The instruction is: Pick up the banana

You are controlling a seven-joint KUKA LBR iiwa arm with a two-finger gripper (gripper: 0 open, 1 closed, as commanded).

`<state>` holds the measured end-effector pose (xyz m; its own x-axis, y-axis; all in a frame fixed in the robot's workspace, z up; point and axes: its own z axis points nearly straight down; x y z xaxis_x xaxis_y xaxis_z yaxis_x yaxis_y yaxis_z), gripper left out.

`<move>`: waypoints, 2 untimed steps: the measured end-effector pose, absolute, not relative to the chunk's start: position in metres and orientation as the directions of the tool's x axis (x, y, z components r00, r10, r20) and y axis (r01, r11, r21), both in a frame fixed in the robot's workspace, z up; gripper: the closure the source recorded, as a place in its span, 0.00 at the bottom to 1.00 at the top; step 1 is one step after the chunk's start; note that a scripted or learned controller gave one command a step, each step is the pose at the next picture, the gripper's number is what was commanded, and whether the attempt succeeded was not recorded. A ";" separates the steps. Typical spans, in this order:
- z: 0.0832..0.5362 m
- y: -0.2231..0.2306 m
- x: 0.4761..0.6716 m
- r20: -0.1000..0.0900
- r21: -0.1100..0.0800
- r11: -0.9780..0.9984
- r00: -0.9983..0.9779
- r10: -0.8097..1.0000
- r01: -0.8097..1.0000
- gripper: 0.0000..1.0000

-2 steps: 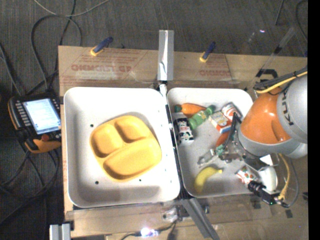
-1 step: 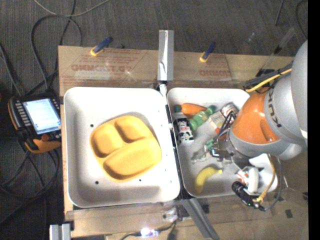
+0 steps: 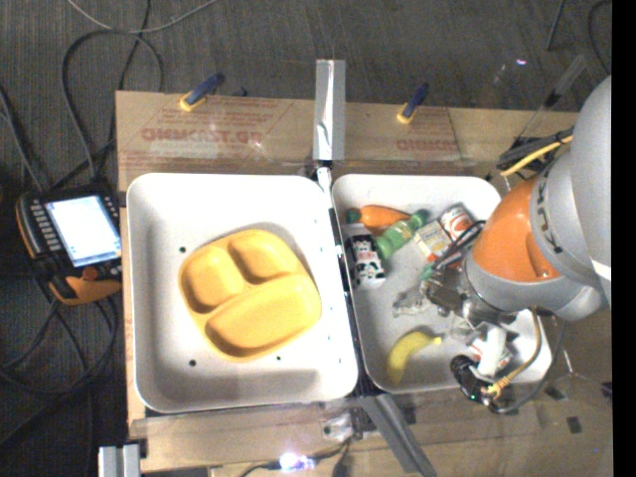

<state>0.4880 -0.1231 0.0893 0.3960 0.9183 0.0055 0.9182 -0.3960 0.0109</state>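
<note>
Dark carpet and loose cables surround a cardboard-topped table [image 3: 238, 137] carrying two shallow white bins side by side. Left white bin [image 3: 149, 296]: one yellow moulded plastic tray with three compartments [image 3: 250, 291]. Right white bin [image 3: 376, 316]: an orange carrot [image 3: 383, 216], a green plastic bottle [image 3: 397, 235], a red-and-white tin can [image 3: 455, 222] and a small black-and-white carton [image 3: 366, 258], grouped toward the table's far edge. The yellow banana [image 3: 409, 351] lies alone on the floor of this bin near the table's front edge, curved, apart from the other items and close to the bin's front wall.

Step in hand, as judged: the approach, with no grasp yet made. The grey arm with orange band [image 3: 527, 246] enters over the table's right edge and bends down into the right bin, its bulk covering that bin's right part. The pincer [image 3: 449, 294] hangs above the bin floor, just beside the banana on its far right side and not touching it. Whether the pincer is apart or together cannot be told, as the wrist hides it; nothing is seen clamped in it.

Next move, as judged: shift the pincer toward the table's front edge until centred over the banana, turn it to straddle the fruit's narrow width, descend, close, lift. The nearby front wall leaves little room.
</note>
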 end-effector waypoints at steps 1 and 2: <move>0.089 -0.100 0.487 0.000 0.016 -0.583 0.583 0.812 0.812 0.00; 0.260 -0.118 0.483 -0.005 -0.002 -0.541 0.541 0.841 0.841 0.00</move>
<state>0.4832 -0.1175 0.2604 0.5405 0.8413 -0.0054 0.8413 -0.5406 -0.0018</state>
